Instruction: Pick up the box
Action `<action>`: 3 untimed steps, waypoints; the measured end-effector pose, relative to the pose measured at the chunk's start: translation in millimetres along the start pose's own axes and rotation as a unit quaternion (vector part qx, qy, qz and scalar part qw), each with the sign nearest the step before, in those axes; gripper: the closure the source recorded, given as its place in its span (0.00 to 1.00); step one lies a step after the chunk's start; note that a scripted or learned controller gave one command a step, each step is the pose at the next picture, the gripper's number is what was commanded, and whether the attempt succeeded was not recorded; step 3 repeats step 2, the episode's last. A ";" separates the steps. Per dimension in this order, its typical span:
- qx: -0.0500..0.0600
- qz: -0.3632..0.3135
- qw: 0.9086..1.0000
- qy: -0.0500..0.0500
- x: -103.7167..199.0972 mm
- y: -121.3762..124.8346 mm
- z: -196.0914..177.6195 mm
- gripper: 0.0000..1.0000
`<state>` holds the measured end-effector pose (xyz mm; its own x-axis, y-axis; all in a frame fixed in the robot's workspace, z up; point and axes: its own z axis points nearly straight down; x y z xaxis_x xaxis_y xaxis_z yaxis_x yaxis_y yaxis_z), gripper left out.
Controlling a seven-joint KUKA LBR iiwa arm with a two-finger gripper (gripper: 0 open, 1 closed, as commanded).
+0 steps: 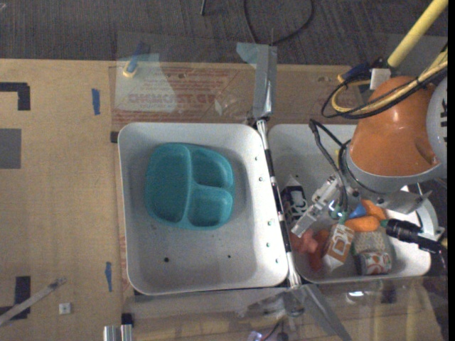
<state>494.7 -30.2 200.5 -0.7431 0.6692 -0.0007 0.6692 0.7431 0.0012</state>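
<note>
Now my hand (318, 208) hangs lower right, fingers spread, empty, beside the box (339, 242); it looks light, stiff cardboard, so I'd pinch its flat sides.

Bench (57, 212): tan board surface, fills most of frame below dark carpet strip (106, 13) at top. Two white bins side by side on it: left bin (142, 261) centre frame, right bin (291, 148) centre right, rims touching. Clear plastic sheet (178, 91) taped flat above left bin. Blue tape bits (95, 101) at left. Black squares (15, 94) along left edge.
</note>
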 end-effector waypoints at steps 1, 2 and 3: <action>-0.001 -0.014 1.000 -0.001 -4.4 88.0 -103.8 0.00; -0.001 0.159 0.987 -0.001 121.1 173.0 -220.9 0.00; -0.001 0.159 0.987 -0.001 121.1 173.0 -220.9 0.00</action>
